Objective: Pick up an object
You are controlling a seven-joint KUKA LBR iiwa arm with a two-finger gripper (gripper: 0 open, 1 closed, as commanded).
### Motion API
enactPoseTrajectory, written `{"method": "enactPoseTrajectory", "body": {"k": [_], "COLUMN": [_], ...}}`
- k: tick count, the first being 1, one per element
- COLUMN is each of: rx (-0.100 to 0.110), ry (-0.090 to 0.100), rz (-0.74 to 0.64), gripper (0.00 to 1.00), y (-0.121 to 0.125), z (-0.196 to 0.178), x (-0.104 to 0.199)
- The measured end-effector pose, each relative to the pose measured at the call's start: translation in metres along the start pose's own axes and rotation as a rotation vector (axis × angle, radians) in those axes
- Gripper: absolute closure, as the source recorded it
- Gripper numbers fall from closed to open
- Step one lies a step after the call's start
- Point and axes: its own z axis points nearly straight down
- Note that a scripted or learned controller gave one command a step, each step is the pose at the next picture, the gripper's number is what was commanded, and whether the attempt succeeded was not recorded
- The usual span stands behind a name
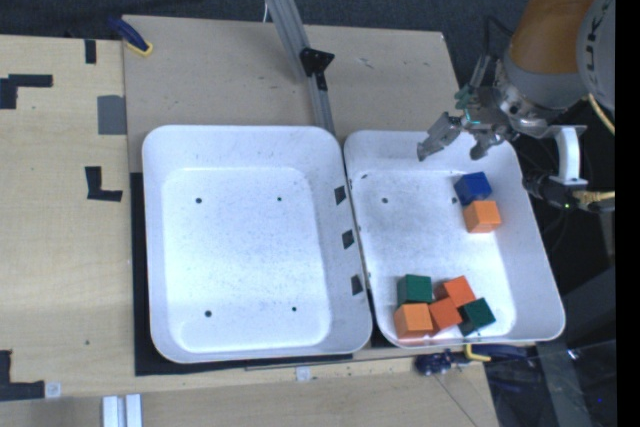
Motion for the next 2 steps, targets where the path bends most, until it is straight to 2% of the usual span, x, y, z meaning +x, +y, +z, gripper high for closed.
{"method": "enactPoseTrajectory", "body": {"k": [1,2], "rx": [0.000,0.007], "ry": [0.000,-0.001], "rz": [0.000,0.001], "gripper": [0.00,0.00], "y": [0.000,0.000], "z": [0.000,0.063], "x": [0.000,0.006]}}
